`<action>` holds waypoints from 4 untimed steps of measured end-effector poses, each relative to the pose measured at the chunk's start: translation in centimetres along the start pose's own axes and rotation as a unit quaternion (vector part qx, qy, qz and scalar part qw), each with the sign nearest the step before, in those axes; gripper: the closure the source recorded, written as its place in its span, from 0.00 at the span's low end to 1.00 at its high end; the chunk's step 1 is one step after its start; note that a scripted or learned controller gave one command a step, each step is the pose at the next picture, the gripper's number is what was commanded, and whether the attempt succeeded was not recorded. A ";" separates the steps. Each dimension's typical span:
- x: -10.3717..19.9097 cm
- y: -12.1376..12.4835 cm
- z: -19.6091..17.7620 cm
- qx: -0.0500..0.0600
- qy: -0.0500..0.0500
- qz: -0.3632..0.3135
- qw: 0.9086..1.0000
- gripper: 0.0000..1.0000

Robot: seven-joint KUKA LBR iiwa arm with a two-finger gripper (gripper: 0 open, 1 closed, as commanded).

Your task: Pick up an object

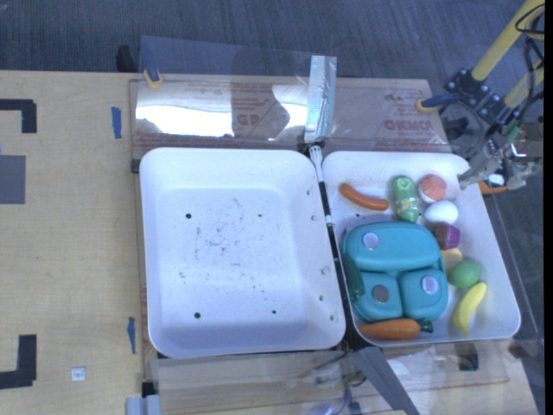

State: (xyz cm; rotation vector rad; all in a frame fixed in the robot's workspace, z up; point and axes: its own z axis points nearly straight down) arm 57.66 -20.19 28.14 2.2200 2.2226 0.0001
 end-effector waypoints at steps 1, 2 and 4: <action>4.6 6.9 8.7 0.001 0.001 -0.151 0.989 0.00; 5.8 7.1 18.1 -0.005 -0.002 -0.172 0.985 0.00; 12.8 4.6 5.1 -0.007 0.000 -0.124 0.992 1.00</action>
